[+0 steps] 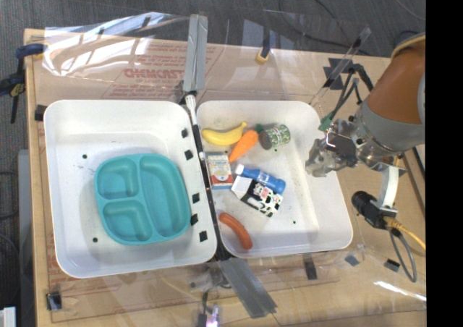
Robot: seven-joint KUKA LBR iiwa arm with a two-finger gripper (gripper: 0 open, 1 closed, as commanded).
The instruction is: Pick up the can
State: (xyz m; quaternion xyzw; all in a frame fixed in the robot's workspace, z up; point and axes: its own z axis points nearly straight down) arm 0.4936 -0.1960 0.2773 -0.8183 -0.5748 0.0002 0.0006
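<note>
Can (275,135) lies on its side in the upper middle of the right bin (334,226), touching the carrot (244,145). Gripper (319,164), right of centre, grip state cannot be told. Risk: the can may roll, or the carrot may be nudged.

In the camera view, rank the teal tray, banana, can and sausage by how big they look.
1. teal tray, by far the largest.
2. banana and sausage: alike in length, too close to rank.
3. can, lying on its side, the smallest.
</note>
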